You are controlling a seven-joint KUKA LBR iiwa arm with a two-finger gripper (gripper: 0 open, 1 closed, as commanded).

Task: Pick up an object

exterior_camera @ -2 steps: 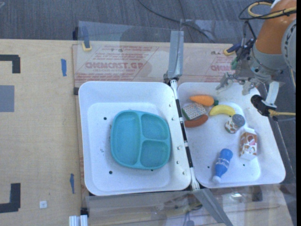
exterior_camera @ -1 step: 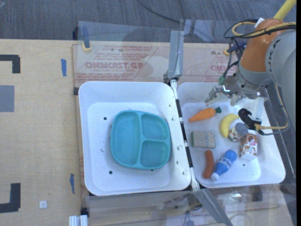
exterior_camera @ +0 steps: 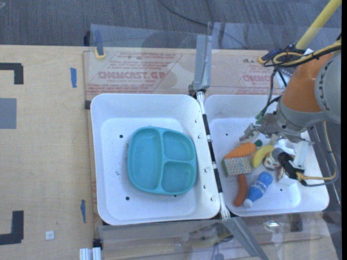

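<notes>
we see the gripper [exterior_camera: 264, 130] low in the right bin [exterior_camera: 233, 110] | over the banana [exterior_camera: 262, 155] | finger state: we cannot tell | teal plate [exterior_camera: 161, 160] mid left bin [exterior_camera: 108, 145]

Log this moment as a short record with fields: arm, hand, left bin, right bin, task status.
arm: grey arm with orange band, reaching in over the right bin
hand: hand low over the right bin, near the toys; finger state unclear
left bin: shallow white left bin holding a teal three-section plastic plate
right bin: shallow white right bin with an orange carrot toy, yellow banana toy, blue-capped bottle, speckled sponge block
task status: no object visibly held
</notes>
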